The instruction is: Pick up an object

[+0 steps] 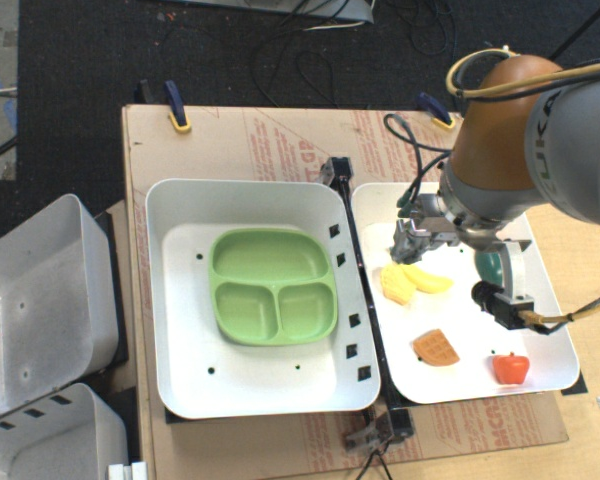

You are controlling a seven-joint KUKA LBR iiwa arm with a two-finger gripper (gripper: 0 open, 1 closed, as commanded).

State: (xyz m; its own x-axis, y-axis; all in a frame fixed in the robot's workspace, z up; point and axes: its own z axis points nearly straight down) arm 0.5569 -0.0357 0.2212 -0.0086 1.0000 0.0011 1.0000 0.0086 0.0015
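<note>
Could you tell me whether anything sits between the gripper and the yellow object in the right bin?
Nothing visible does. The gripper hangs just above the upper left end of the yellow object in the right bin. The orange piece and the red piece lie apart, nearer the camera.

Grey arm (570, 138), orange band (500, 118), yellow cable (480, 63)

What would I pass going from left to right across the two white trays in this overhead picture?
Left bin → green divided plate → yellow banana-like piece → orange waffle-like piece → red piece. The gripper hangs just above the yellow piece, so I leave it out.
</note>
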